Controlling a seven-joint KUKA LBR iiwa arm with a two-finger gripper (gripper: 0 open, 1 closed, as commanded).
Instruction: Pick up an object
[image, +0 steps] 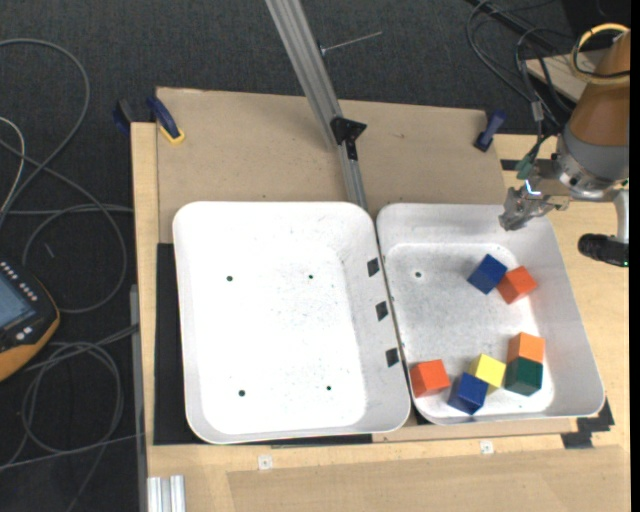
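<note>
The right bin (440, 255) holds several small blocks. A blue block (488, 273) and a red-orange block (516, 285) lie together near its far right. Along the front edge sit an orange block (430, 377), a blue block (467, 393), a yellow block (489, 370), a green block (523, 377) and an orange block (527, 348). My gripper (519, 208) hangs over the far right corner of this bin, above and behind the blue and red-orange pair. I see nothing between its fingers.
The left bin (200, 300) stands beside the right one. A slanted metal pole (320, 90) rises from the bench behind the bins. Blue clamps (166, 120) grip the bench's back edge. Cables and a handheld pendant (20, 310) lie on the floor at left.
</note>
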